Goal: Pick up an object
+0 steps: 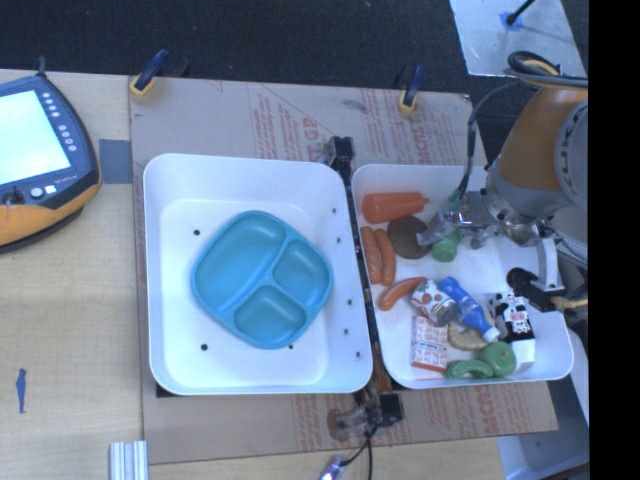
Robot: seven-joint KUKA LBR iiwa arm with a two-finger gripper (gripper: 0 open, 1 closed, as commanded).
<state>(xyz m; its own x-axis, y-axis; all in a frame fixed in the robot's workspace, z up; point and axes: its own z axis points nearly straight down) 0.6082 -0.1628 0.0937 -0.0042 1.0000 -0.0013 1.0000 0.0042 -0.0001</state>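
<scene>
Hovering in the camera view over the right bin (pixel 560 363), the gripper (pixel 462 226) stands beside a green object (pixel 444 247) — probably light, rigid, slippery plastic; grasp across its middle. Jaw state — cannot tell.

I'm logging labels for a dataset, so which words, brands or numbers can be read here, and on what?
Nothing reads clearly.
Cardboard sheet under the bins: red print, too blurred to read.
Small red-and-white packet in the right bin: print too small.
Handheld screen at far left: glare, unreadable.
</scene>
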